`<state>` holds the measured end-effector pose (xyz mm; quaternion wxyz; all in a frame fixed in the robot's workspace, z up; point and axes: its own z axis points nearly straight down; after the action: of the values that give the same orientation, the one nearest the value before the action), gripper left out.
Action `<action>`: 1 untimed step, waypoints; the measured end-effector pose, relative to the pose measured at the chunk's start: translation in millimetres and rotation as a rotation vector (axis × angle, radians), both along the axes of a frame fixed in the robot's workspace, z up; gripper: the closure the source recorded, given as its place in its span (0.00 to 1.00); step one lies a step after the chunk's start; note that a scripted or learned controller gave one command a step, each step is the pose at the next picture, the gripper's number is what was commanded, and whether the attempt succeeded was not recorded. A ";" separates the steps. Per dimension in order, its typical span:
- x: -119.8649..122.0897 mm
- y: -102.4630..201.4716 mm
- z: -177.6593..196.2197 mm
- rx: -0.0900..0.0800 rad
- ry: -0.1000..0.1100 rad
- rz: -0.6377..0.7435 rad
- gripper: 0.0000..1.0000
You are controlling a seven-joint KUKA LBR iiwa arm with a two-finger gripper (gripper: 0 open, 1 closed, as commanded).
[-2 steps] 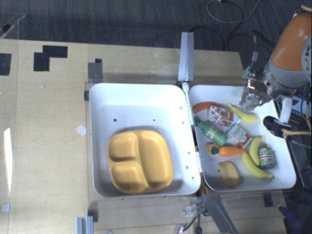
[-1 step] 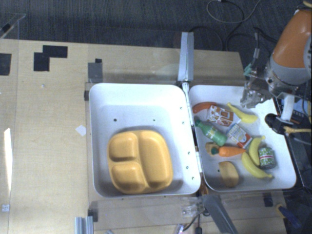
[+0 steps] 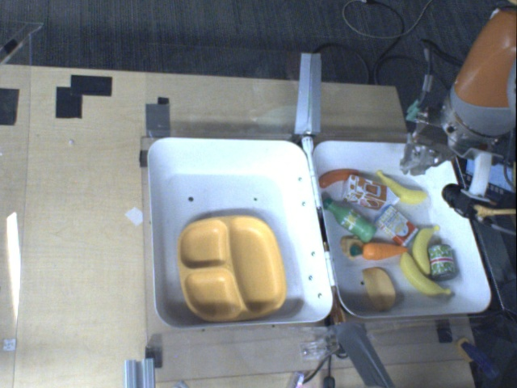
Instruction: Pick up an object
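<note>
The right bin holds several toy foods: a green bottle, an orange carrot, a small yellow banana, a larger banana, a green can, a brown potato-like lump, a red-and-white carton and a small white-blue packet. My gripper hangs over the bin's far right corner, just right of the small banana, with nothing seen between its fingers.
The left bin holds a yellow three-compartment tray. A metal divider post rises between the bins at the back. Cables lie on the dark floor behind, and the arm's orange band fills the upper right.
</note>
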<state>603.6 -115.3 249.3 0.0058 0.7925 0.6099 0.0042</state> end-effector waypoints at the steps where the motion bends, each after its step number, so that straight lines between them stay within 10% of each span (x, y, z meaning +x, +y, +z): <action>1: 1.5 0.9 11.3 -0.001 -0.004 0.009 1.00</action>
<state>605.1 -114.4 260.7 0.0077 0.7898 0.6133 0.0055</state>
